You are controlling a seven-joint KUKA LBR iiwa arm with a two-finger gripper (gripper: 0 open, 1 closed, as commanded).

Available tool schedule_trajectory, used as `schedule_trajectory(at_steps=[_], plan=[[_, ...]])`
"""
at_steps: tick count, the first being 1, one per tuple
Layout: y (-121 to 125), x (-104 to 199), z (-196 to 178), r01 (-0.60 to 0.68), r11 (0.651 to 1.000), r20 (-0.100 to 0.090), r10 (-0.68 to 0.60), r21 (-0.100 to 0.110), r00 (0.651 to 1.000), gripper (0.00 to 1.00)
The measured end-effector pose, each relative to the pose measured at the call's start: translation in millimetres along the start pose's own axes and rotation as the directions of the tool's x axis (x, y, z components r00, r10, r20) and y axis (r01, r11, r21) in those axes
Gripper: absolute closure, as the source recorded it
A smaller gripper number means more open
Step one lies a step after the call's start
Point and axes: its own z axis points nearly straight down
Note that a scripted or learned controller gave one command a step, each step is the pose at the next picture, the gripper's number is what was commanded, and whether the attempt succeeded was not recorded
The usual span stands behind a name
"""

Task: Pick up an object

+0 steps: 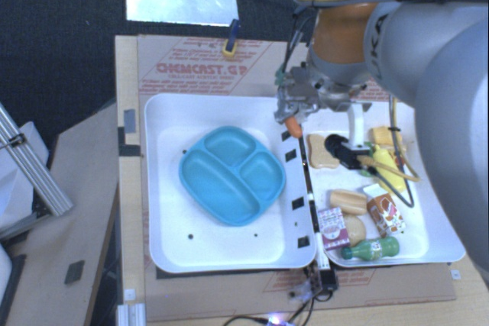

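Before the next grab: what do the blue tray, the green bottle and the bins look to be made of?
Blue tray: likely moulded plastic, matte to satin, one even colour with rounded compartment ridges. Green bottle: probably glossy toy plastic, with a bright highlight along its side; glass can't be ruled out. Left bin and right bin: thin white formed plastic, smooth with soft sheen and rounded rims.

Red print on the brown cardboard sheet (pixel 200 66) lying under the two white bins reads "CHEMCAST", followed by what looks like "G P"; a smaller red line just beneath it is too fine to make out. More red print shows on the same sheet below the bins, unreadable. The small carton (pixel 331 227) and red packet (pixel 386 214) carry labels too small to read.
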Motion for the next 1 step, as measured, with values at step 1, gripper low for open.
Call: schedule_trajectory(at_steps=[1], plan=[[3.4,10.6,-0.2,-0.004,1.0,0.002,0.004,0.0,1.0,1.0]])
